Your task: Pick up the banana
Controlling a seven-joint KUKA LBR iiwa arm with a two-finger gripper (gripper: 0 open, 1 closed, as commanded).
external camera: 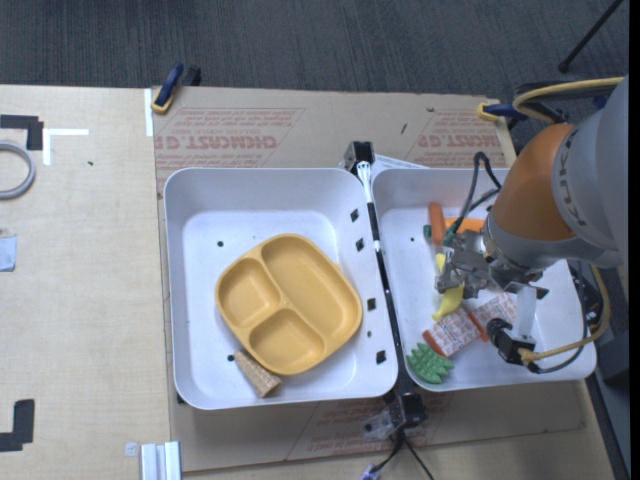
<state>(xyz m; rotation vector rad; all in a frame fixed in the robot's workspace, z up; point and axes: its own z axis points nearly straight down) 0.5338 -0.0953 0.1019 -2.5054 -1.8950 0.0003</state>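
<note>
The arm (pixel 590 183) is a thick, rounded body in smooth light grey, with a broad orange band (pixel 535 193) wrapped around it above the wrist, glossy enough to catch a soft highlight. Below the band sits a darker wrist section of grey and black metal parts, blocky and angular, ending in the gripper (pixel 452 286). Thin black cables (pixel 487 178) loop along the orange band, a yellow-sheathed cable (pixel 565 88) arcs over the top of the grey casing, and another yellow and black cable (pixel 560 353) curves beneath the wrist to a small black connector.
</note>
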